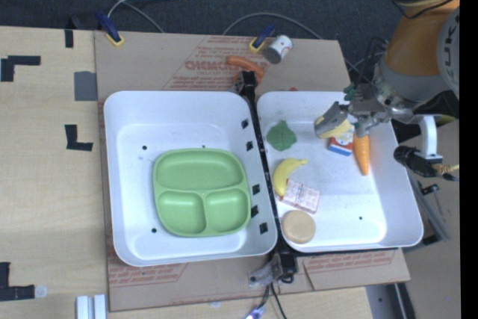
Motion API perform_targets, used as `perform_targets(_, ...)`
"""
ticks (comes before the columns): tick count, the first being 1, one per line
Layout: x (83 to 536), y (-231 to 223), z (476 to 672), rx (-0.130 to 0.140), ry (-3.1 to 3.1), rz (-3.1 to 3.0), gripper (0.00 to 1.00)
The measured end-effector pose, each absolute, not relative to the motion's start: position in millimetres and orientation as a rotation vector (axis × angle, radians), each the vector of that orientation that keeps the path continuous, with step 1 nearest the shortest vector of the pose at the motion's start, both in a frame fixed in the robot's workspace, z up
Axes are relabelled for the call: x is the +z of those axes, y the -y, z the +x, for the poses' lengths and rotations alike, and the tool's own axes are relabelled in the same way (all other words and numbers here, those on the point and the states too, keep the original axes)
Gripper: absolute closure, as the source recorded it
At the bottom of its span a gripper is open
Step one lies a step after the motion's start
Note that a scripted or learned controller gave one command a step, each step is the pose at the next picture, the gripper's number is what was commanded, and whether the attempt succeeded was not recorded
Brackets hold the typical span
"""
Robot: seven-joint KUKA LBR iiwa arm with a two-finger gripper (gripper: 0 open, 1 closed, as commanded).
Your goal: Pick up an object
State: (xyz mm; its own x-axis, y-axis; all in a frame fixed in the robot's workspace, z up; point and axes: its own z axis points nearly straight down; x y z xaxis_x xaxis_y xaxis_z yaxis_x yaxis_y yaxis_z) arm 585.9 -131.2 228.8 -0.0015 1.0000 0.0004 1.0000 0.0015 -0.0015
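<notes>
My gripper (344, 126) hangs over the back of the right bin (388, 231), reaching in from the right. Its fingers stand apart, and one grey finger (327, 122) points left. Just under it lies a small white box with red, blue and yellow print (340, 145), partly hidden by the gripper. An orange carrot (362, 155) lies right beside the box. I see nothing held between the fingers. Farther left in the same bin are a green leafy piece (281, 135), a yellow banana (287, 171), a pink-and-white packet (302, 196) and a tan round cookie (298, 226).
The left bin (127, 123) holds a green divided plate (202, 190). A black clip strip (258, 153) joins the two bins. Behind the bins on the cardboard lie an orange tool (246, 63) and a small grey roll (278, 48). The arm's orange band (422, 26) rises at the right.
</notes>
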Motion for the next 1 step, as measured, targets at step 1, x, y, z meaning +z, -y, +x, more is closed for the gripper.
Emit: perform_targets(1, 91.6, 115.8, 640.8, 0.001, 2.223, -2.22, 0.0)
